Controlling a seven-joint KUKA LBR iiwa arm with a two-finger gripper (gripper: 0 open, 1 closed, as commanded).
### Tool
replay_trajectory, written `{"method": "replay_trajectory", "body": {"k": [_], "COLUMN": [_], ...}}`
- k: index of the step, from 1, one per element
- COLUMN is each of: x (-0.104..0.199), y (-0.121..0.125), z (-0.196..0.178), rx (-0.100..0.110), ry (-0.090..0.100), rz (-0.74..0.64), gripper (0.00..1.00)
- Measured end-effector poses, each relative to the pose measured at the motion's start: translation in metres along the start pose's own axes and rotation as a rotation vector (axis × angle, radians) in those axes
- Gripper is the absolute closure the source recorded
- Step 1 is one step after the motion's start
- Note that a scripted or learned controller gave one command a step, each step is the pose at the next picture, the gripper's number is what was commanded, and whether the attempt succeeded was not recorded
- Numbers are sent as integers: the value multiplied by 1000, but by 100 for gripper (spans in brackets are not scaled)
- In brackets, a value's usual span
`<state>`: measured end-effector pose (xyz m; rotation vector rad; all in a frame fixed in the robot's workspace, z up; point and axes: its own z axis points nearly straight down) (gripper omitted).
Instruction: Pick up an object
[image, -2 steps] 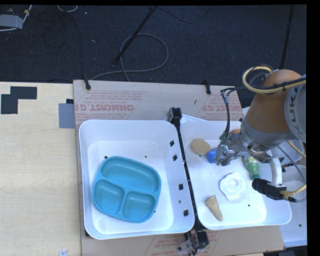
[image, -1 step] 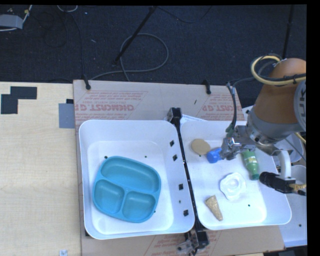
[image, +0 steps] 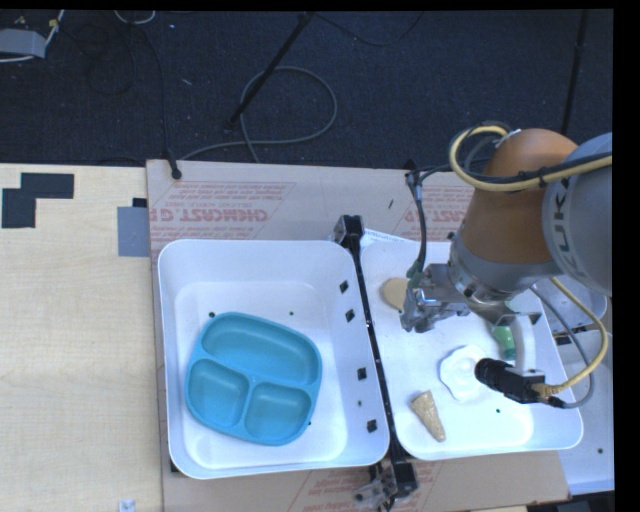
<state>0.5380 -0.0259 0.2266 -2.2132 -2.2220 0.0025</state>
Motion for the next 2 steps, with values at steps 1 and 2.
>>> {"method": "replay_trajectory", "body": {"k": [1,2], "x": [47,103], "y": [-15,-25], "z": [11,17], "rx": [1,1], "ry": [-1,-1], "rz": [1,0], "gripper": [100,100]}}
